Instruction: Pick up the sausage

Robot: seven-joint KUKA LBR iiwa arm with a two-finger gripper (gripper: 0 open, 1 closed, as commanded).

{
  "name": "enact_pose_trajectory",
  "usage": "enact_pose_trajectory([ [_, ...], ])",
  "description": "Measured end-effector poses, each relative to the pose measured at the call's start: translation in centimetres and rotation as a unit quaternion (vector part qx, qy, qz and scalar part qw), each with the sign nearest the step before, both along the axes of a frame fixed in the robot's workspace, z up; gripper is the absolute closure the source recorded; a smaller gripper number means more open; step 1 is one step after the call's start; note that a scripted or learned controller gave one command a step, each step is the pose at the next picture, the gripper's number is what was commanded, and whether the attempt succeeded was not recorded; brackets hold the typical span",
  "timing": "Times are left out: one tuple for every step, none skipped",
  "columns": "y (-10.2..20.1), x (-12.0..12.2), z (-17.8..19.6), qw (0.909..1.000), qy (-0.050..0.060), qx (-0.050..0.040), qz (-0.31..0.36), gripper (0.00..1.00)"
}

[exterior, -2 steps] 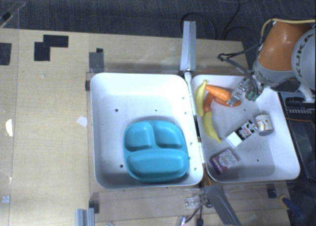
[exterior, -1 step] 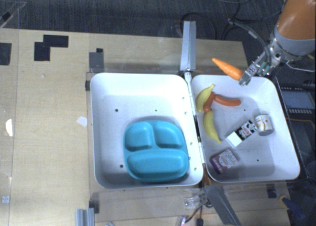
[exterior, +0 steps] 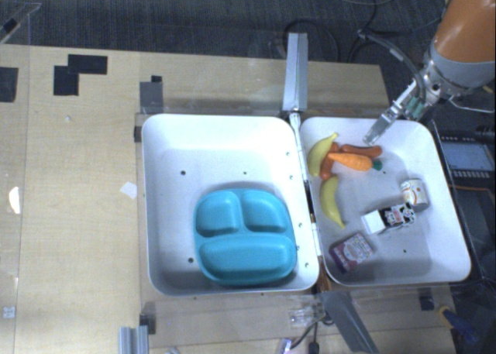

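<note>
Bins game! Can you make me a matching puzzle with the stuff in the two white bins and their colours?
Things:
1. divided plate
2. carrot
3. sausage
4. lower banana

Colours:
A. yellow
B. reddish brown
C. blue
D. orange

Pairs: 1-C, 2-D, 3-B, 4-A

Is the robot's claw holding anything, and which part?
Nothing is held. The gripper hovers just above the sausage at its right end, nothing between its fingers.
</note>
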State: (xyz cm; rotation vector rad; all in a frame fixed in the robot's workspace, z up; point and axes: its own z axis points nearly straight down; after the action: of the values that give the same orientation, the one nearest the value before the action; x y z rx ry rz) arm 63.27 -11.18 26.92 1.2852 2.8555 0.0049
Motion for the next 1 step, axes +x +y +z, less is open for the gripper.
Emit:
enact_pose_trajectory([
  [-3.93,0.35,-6.01,0.9916,0.002,0.0010,-0.129,0.00],
])
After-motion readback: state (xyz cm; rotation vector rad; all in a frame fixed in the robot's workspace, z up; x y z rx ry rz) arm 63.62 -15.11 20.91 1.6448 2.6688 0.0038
